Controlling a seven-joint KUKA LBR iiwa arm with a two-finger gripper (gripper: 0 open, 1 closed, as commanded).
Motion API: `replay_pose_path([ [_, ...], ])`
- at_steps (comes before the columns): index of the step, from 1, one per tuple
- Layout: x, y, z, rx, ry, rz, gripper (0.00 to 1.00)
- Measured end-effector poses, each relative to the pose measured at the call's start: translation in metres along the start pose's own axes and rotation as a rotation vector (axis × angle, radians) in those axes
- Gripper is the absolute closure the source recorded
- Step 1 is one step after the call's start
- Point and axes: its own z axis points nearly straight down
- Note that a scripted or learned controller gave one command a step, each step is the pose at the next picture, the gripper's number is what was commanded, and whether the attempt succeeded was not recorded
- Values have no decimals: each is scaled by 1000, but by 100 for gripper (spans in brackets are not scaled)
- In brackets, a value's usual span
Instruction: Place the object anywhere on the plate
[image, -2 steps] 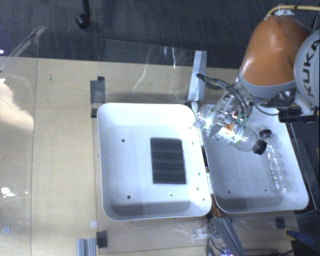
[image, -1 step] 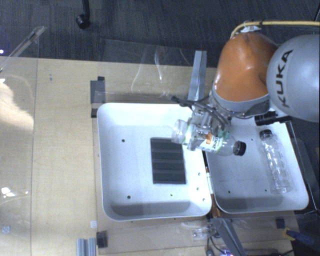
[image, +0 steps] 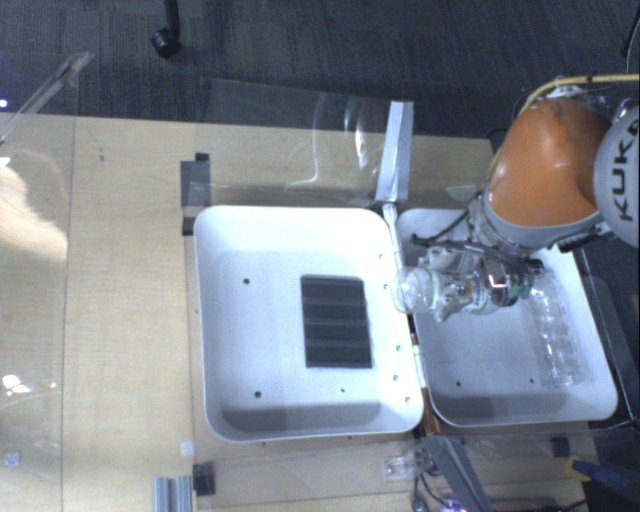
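Tool (image: 425, 292): over the seam between both bins, pinching a clear plastic cup (image: 412, 292) | plate (image: 336, 321): dark, ribbed, rectangular, flat in the left bin (image: 230, 300) | clear plastic bottle (image: 556, 340): lying in the right bin (image: 500, 390)

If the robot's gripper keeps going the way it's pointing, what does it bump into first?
The gripper points left, toward the other bin. First it would probably meet the rim between the right bin and the left bin, then the dark plate beyond. Its height is hard to judge, so it might pass over.
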Motion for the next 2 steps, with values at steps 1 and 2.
replay_pose_path([
  [1, -25, 57, -6, -1, -13, -105, 100],
  [2, -9, 65, -51, 0, -7, -522, 100],
])
